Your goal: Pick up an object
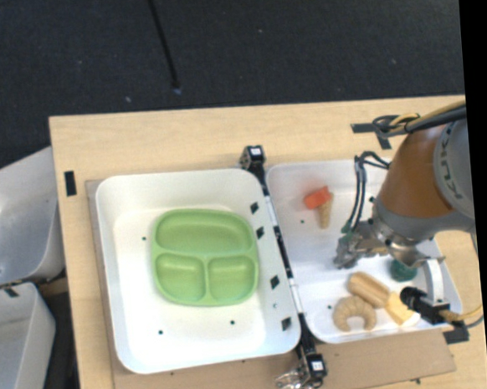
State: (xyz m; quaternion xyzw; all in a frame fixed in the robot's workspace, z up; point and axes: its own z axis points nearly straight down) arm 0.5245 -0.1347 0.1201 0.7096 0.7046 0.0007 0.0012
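We count two white bins side by side on the pale wooden surface [180, 136]. The left bin [132, 324] carries one thing: a green divided plate [205, 256] with three compartments, lying flat near the middle. The right bin [307, 310] carries more. We count one small carrot-like toy [319, 203], orange-red at the top with a tan tip pointing down, lying in the upper part of the bin well apart from everything else. Lower down we see one croissant-shaped tan piece [354, 312] near the bottom wall, one tan cylinder [369, 288] lying slantwise just above it and seeming to touch it, and one pale yellow block [399, 309] just beside the cylinder's right end. That makes four loose objects on this side.

The one arm [423, 179], orange band showing, comes in from the right and bends down over the right bin. Its pincer [353, 250] sits low in the middle of that bin, between the carrot toy above and the tan cylinder below. We cannot tell whether it is open or closed, as the metal parts blur together, and we see nothing clearly gripped. Something teal [400, 267] shows under the wrist, too hidden to name.

Dark cables curl beside the arm. Around the surface, the floor [215, 41] is dark carpet, and at left stand pale grey containers [11, 224].
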